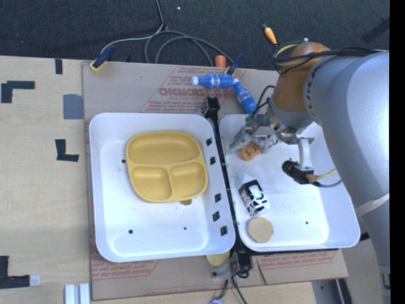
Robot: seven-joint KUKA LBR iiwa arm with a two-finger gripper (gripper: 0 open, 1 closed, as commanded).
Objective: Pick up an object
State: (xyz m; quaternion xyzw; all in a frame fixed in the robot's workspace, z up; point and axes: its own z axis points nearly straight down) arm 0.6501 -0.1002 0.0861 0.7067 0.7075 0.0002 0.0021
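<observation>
- Leftmost on the worktop [38,170], bare wood carries a few dark tape marks, nothing that bears on the grasp.
- Next comes the left bin [101,189], holding a yellow tray [168,165] with three compartments; it lies flat, untouched and well apart from the arm.
- Along the divider [218,176] between the bins runs a row of dark clips; the arm works close beside it.
- Low in the right bin [316,230] a black-and-white pack [254,197] lies tilted, with a tan disc [259,229] just below it near the front rim.
- Near that bin's back left part, a small brown lump [249,151] sits right at the gripper [253,139]; whether the fingers are apart or closed on it I cannot tell, so the pick looks unfinished, with the lift left to do.
- Behind the bins a blue bottle [218,81] and cables lie outside the reach zone.
- Rightmost, the arm [348,125] and a black cable [300,171] hang over the right bin, hiding part of its floor.
</observation>
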